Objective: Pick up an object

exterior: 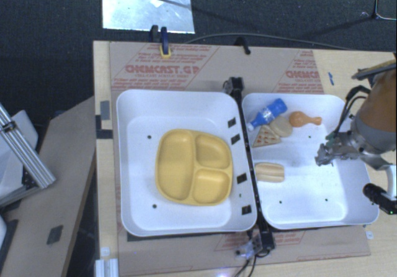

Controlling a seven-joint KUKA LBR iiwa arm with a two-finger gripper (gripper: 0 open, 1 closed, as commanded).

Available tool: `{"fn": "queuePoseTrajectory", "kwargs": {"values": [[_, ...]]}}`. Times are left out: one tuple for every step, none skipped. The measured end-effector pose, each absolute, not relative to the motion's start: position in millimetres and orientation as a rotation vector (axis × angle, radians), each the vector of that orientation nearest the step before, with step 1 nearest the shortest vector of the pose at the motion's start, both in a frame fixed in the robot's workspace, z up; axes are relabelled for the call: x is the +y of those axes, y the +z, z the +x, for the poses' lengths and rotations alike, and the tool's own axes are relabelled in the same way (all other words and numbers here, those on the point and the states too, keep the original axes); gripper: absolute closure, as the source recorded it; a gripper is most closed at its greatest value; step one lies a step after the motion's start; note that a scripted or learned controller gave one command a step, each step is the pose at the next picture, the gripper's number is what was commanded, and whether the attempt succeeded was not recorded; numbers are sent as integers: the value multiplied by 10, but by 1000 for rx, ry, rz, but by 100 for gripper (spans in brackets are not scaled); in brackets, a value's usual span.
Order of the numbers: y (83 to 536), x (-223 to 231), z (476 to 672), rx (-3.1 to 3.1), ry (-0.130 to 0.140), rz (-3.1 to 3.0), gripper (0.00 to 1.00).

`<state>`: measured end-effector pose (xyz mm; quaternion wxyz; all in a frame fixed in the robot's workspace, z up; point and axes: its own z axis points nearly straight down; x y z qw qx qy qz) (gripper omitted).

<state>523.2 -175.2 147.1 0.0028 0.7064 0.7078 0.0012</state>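
White right bin [310, 210] floor lies open beside end effector [324, 156].

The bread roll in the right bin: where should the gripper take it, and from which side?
Probably across the short width of the bread roll, coming straight down. It lies flat with its long axis left to right, apart from the other items, with bare bin floor on its near and far sides for the fingers. The gripper is to its right.

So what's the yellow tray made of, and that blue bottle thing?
The yellow tray looks like moulded plastic: smooth, matte, one even colour, with rounded sections. The blue bottle also seems plastic, slightly shiny with a pale end, though it is too small to be sure.
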Motion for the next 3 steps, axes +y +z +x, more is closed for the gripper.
{"fn": "queuePoseTrajectory", "kwargs": {"values": [[1908, -1737, 5258, 2221, 5, 2213, 100], [2340, -1742, 5276, 2222, 5, 2212, 100], [2437, -1215, 5333, 2231, 5, 2209, 100]]}}
